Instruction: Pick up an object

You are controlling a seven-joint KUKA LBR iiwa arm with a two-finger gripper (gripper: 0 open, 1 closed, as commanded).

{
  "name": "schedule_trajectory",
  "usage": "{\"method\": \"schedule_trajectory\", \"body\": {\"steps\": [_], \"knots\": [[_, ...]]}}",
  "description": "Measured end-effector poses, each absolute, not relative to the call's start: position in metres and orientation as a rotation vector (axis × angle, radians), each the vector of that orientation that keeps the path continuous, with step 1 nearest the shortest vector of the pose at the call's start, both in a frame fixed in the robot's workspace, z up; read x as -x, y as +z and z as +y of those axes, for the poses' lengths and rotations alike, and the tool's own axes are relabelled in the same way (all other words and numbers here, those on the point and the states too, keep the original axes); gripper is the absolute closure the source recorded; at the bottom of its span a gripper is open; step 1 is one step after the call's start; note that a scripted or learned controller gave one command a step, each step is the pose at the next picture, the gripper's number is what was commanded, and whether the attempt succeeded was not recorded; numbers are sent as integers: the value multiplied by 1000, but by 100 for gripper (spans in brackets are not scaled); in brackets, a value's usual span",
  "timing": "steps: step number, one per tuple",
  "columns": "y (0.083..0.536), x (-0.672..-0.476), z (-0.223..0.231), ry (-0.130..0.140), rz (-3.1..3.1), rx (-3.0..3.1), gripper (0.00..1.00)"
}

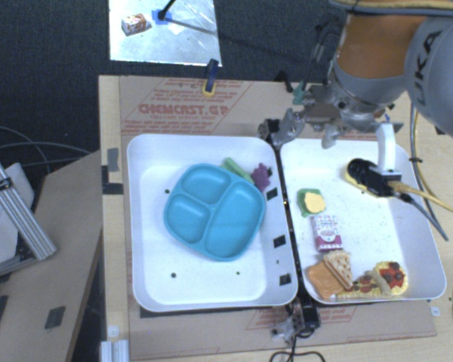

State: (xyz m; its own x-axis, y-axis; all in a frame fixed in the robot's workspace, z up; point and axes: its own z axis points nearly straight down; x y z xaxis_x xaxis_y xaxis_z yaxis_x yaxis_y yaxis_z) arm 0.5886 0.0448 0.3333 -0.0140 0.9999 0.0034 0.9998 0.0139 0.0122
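My gripper (311, 127) hangs under the grey and orange arm, over the far left corner of the right bin (423, 236). Nothing shows in its grasp. Below it in that bin lie a small yellow and green piece (313, 200), a red and white packet (327, 232), a toast-like cracker (337, 267) and a pizza slice (383, 277). The yellow piece is the nearest of these to the gripper, well in front of it.
The left bin (147, 202) holds a blue divided plate (215, 211), with a green strip (238, 170) and a small purple item (261, 176) at its far right edge. A wall between the bins runs just left of the gripper.
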Motion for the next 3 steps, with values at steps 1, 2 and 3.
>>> {"method": "schedule_trajectory", "body": {"steps": [1,2,3], "knots": [[289,-556,90,-2,2233,-2214,0],[302,-559,87,4,2232,-2209,100],[302,-559,87,3,2232,-2209,0]]}}
